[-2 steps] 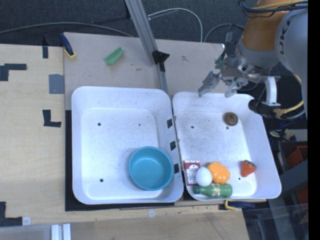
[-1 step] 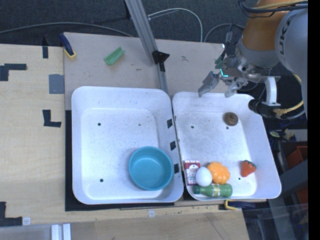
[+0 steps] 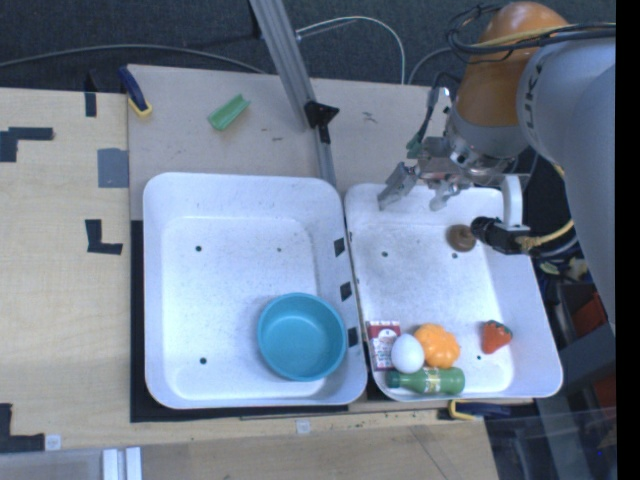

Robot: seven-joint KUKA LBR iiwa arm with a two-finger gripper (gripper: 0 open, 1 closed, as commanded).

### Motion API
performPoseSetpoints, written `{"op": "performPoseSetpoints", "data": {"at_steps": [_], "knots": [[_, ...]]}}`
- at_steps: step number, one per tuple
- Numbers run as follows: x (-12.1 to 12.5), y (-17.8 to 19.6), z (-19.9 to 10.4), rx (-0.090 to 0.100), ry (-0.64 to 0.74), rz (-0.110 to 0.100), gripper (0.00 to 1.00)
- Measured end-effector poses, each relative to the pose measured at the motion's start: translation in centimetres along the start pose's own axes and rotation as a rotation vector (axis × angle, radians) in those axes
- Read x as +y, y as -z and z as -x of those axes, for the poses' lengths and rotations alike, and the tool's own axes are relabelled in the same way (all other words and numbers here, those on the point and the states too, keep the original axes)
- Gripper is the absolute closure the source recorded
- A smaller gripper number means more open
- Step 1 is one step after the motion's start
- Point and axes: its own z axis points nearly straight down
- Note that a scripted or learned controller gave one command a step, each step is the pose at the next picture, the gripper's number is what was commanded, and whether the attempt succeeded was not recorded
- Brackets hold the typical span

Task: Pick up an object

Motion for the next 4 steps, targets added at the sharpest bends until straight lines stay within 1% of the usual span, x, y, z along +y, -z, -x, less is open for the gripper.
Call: {"op": "performPoseSetpoints", "data": {"at_steps": [2,3,4], "knots": [[0.1,-10.3,1.8,-0.001,-0.001,-0.001,0.00],[0.2,-8.9,1.7,0.000,0.001,0.004,1.00],[0.1,-2.6,1.5,0.000,0.000,0.011,1.00]]}}
